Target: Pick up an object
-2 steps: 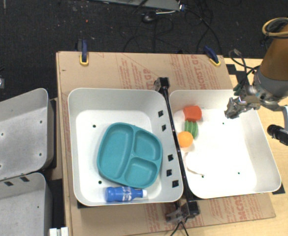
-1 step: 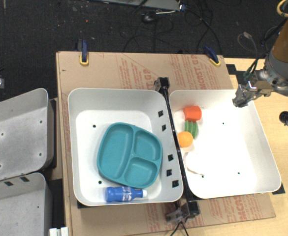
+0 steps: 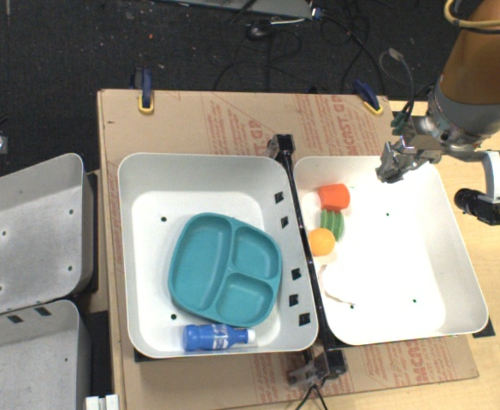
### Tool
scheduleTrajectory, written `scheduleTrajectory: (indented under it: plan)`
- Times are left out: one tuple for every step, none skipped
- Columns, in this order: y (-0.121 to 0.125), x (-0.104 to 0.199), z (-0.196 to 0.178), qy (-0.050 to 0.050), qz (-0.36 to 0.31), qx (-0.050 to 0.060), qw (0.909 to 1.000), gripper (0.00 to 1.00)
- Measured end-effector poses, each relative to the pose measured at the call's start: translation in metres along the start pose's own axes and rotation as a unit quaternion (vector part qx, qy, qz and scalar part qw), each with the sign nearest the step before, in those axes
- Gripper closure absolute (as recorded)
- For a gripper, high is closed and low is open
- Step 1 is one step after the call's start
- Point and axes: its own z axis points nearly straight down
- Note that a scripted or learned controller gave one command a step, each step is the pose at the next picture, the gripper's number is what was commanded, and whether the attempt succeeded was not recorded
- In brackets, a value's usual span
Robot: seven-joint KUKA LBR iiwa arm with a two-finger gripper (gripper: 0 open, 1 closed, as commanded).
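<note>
Hovering over the right bin (image 3: 455, 229) near its far rim, the gripper (image 3: 391, 171) is apart from the orange block (image 3: 335, 196); I cannot tell its state.

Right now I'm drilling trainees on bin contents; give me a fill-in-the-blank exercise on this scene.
1. The teal divided plastic tray lies in the ___ white bin.
2. The blue plastic bottle lies on its ___.
3. The green object sits between the red-orange block and the orange ___.
4. The gripper is above the ___ bin.

Missing: left; side; ball; right
</note>
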Motion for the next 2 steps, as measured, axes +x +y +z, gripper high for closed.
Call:
scheduleTrajectory:
  plan:
    - [0.011,0.057,-0.001,0.000,0.000,0.000,1.0000,1.00]
    - [0.014,0.114,-0.001,0.000,0.000,0.001,1.0000,1.00]
